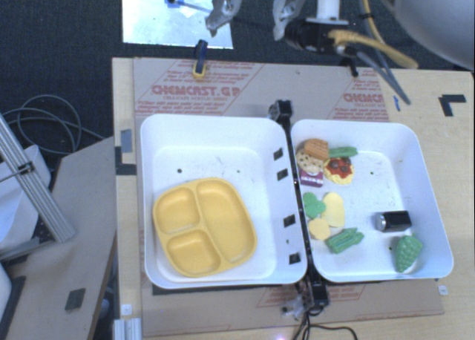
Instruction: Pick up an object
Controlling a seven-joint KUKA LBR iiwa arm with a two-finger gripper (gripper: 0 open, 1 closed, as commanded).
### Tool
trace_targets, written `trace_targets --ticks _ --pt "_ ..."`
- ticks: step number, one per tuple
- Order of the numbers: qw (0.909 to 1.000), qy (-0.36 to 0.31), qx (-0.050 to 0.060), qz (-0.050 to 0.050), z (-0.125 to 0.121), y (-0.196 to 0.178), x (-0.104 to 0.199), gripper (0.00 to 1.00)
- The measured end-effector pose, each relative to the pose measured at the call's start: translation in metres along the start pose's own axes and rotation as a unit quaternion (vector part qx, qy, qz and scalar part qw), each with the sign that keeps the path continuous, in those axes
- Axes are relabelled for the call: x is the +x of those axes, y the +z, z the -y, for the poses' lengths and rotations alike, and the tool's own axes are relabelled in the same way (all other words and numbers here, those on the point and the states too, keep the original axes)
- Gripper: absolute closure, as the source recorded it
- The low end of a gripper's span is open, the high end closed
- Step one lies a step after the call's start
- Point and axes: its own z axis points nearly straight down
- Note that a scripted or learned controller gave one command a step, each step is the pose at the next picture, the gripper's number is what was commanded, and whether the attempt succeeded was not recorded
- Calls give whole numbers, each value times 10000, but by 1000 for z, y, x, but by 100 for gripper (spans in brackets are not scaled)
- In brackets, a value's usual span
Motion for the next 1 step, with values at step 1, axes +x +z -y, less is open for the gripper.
trace_targets --ticks 1 --pt "10000 29 -19 12 -2 -12 -6 100"
